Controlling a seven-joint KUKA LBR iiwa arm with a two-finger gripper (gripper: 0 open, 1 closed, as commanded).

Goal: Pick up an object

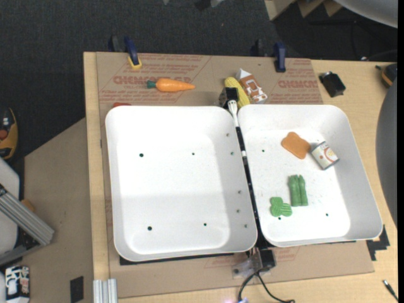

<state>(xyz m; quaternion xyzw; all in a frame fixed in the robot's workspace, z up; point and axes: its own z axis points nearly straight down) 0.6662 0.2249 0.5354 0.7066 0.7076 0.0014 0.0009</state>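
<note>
- The right bin [353,169] held an orange piece [295,144] with a small carton [324,155] just beside it.
- Nearer the bin's front edge lay a green bundle [298,190] and a green broccoli-like piece [280,207].
- Behind the bin, on the desk [95,137], lay a toy carrot [172,85] and corn [233,88].
- The hand's state could not be told.

Dark carpet floor [57,17], cardboard-topped bench [95,169], blue clamps [132,54]

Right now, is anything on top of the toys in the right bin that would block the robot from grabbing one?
Nothing visible does. The orange piece, the small carton and the green toys lie uncovered on the floor of the right bin. The carton sits close beside the orange piece, so those two crowd each other a little.
</note>
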